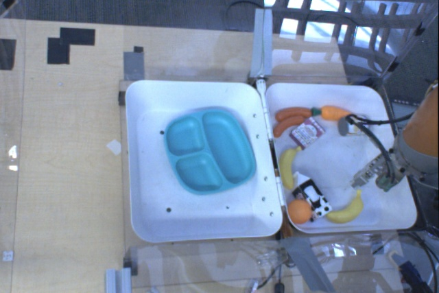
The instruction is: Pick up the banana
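A curved yellow banana lies near the front edge of the right bin. Another yellow, banana-like fruit lies along that bin's left wall. My gripper reaches in from the right and hovers over the bin floor, just above and to the right of the curved banana. Nothing shows between its tips.
The right bin also holds an orange, a black-and-white toy, two sausages, a carrot and a small red packet. A blue divided plate sits in the left bin. A black cable loops over the right bin.
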Controlling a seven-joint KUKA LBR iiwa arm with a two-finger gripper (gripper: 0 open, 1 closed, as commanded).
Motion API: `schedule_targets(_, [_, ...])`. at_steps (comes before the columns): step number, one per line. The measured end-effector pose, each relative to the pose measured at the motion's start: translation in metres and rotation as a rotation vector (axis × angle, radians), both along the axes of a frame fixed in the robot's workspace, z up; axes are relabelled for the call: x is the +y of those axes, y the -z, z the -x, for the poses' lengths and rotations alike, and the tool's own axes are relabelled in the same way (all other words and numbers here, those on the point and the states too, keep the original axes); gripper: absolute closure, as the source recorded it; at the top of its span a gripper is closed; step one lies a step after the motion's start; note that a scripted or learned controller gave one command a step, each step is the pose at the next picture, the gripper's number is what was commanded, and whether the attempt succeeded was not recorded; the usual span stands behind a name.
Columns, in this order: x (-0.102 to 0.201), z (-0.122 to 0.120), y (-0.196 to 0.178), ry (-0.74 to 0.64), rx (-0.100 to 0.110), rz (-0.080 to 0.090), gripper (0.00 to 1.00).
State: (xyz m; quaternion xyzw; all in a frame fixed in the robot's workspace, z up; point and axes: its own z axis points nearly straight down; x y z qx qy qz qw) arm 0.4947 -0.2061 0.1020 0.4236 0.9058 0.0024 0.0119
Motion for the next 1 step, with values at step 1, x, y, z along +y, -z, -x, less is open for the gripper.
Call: schedule_targets(1, [0.0000, 0.0000, 0.0000, 0.000, 0.000, 0.000, 0.00])
